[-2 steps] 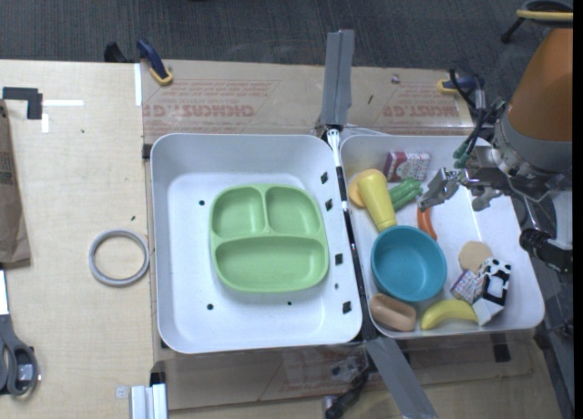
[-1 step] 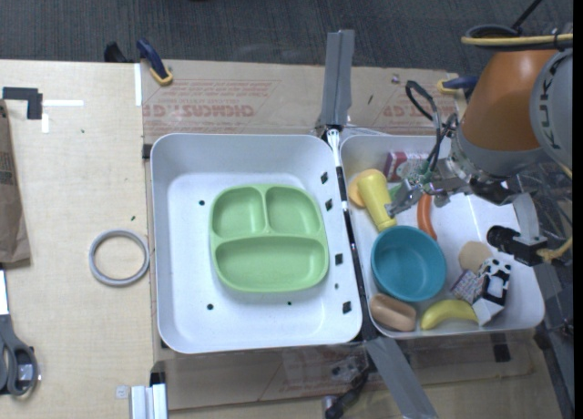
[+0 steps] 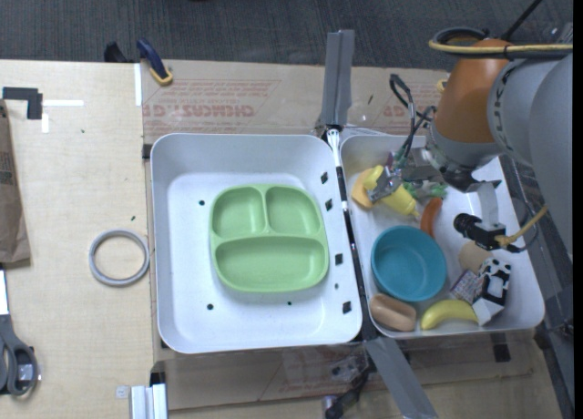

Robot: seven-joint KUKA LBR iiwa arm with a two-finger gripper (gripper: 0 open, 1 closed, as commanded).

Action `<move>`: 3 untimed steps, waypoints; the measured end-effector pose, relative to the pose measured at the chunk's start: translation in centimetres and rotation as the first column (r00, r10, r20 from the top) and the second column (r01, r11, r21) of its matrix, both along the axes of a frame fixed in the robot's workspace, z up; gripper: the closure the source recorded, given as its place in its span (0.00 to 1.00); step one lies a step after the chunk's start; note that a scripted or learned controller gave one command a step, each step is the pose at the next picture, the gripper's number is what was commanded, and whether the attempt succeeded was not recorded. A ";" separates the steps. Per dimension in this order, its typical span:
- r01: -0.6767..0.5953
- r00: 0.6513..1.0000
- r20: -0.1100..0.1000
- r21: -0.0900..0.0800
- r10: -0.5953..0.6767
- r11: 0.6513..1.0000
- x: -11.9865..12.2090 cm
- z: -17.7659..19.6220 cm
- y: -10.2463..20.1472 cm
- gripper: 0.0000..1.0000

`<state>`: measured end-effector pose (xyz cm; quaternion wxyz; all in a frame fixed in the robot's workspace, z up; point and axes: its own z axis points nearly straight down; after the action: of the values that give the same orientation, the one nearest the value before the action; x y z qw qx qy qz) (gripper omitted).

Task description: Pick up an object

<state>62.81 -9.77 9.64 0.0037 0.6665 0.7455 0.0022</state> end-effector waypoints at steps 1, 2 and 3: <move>0.047 0.999 -0.014 0.003 -0.047 0.999 3.0 -0.2 -2.3 0.00; -0.183 0.983 -0.008 0.000 0.183 0.983 3.1 9.5 7.0 0.00; -0.262 0.965 -0.009 0.000 0.262 0.965 -2.2 10.7 -1.2 0.00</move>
<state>60.58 -10.92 20.36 0.0002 0.5620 0.8271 -0.0008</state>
